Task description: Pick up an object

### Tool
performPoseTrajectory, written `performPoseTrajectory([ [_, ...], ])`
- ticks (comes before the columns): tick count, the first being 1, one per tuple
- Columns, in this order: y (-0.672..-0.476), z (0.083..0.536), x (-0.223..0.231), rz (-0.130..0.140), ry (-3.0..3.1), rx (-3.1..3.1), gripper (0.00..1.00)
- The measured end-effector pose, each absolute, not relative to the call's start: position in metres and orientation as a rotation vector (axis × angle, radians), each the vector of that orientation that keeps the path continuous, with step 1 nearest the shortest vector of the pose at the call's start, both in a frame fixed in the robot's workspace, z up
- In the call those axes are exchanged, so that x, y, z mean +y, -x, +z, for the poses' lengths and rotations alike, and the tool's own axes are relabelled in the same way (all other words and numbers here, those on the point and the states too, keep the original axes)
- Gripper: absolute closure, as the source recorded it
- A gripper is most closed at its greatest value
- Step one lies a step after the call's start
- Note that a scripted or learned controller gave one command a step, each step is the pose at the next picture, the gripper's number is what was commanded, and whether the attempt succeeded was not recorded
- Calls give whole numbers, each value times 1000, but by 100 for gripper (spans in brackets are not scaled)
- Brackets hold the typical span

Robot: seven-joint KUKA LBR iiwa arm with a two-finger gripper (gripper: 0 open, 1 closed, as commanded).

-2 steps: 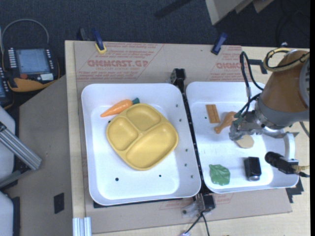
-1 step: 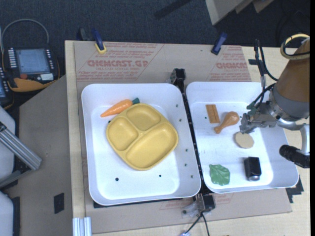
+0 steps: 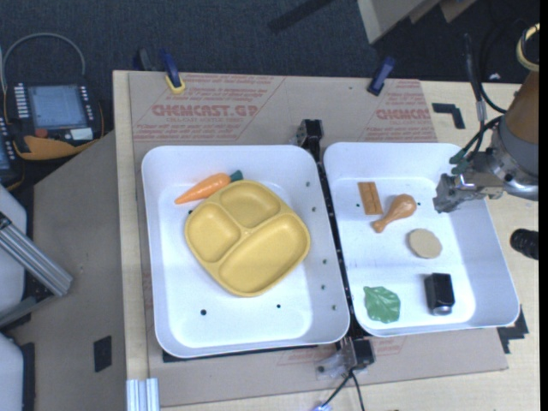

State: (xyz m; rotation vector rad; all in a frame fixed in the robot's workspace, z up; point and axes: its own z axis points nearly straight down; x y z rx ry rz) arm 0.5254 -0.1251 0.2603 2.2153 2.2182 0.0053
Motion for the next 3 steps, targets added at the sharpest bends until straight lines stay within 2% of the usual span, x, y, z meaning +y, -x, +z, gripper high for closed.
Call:
performPoseTrajectory([
  [1, -526, 272, -125, 2, -2218, 2220, 100],
  [2, -541, 274, -81, 2, -2217, 2222, 100],
  [3, -556, 255, -35, -2, -2220, 2226, 100],
])
